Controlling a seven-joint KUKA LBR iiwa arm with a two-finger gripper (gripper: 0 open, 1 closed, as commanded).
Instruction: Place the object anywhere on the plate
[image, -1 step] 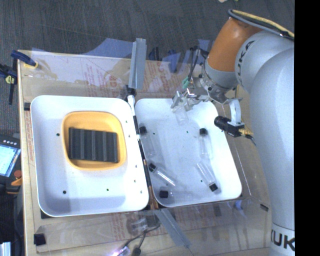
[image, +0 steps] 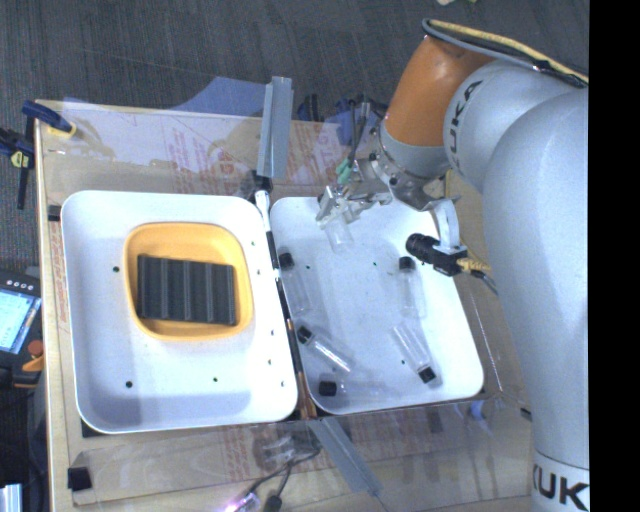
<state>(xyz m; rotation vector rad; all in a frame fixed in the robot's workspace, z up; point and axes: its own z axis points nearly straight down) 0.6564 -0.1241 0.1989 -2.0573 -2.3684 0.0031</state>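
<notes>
Gripper (image: 335, 205) is hovering at the right bin's (image: 455, 375) far-left rim, finger state indeterminate, clear tubes (image: 410, 345) lying nearer, yellow plate (image: 190, 240) leftward.

Left bin (image: 90, 390): lots of bare white floor around the yellow plate (image: 150, 245).
Plate middle: a dark ribbed block (image: 187, 290) sits there.
Right bin (image: 455, 370): clear tubes (image: 410, 345) lie along the left, bottom and right; the middle is bare.
Right bin top: the gripper (image: 338, 205) hangs there.
Right side: the big grey arm (image: 540, 220) blocks the way.
</notes>
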